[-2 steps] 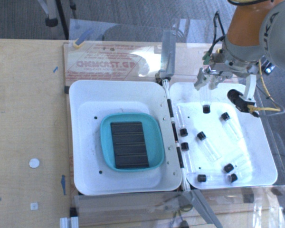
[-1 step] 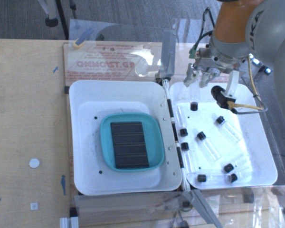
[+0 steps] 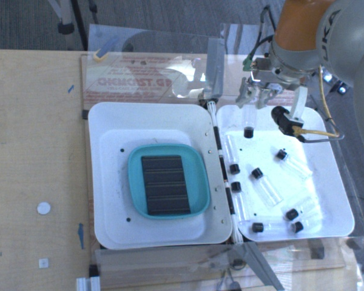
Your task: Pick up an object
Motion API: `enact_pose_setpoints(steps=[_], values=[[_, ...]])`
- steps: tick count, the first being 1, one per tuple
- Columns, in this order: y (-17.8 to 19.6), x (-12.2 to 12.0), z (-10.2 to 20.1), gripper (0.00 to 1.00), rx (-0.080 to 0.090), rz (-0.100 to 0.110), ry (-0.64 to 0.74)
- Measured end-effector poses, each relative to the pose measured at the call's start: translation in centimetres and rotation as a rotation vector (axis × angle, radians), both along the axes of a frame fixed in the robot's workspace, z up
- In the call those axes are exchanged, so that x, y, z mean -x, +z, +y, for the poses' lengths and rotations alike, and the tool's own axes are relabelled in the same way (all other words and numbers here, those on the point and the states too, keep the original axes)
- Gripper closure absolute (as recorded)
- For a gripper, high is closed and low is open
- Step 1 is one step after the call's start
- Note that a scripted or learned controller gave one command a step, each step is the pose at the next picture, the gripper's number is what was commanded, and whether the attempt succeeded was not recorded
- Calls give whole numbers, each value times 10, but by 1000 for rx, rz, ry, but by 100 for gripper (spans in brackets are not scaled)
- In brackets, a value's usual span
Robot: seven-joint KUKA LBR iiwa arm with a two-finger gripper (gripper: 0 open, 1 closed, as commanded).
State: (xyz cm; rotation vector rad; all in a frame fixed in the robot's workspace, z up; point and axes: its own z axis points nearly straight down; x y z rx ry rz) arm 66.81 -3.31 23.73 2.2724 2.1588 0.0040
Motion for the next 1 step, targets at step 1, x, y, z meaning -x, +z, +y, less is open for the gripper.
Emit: enact_pose_setpoints(steps=[1], values=[[10,-1,0,100,2,-4,1]])
